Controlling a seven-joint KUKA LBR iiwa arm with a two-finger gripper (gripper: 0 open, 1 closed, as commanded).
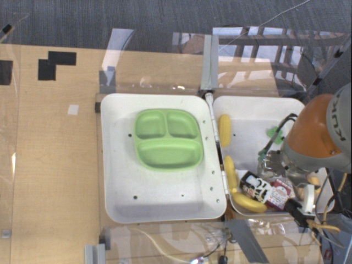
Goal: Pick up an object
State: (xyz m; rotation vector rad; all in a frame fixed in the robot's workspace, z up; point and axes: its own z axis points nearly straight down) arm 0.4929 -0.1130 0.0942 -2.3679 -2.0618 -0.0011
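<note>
A grey robot arm with an orange band (pixel 311 128) is reaching down into the right-hand shallow white bin (pixel 250 111) over a cluster of small objects.

The gripper (pixel 275 172) is hanging low in the bin's near part, just above a dark packet with white print (pixel 256 187) and a red-and-white packet (pixel 280 194); whether it is grasping anything cannot be told. Three yellow bananas are lying along the bin's left side (pixel 224 130), (pixel 230 173), (pixel 248 203). A green three-compartment plastic plate (pixel 166 139) is sitting in the middle of the left-hand white bin (pixel 118 164).
</note>
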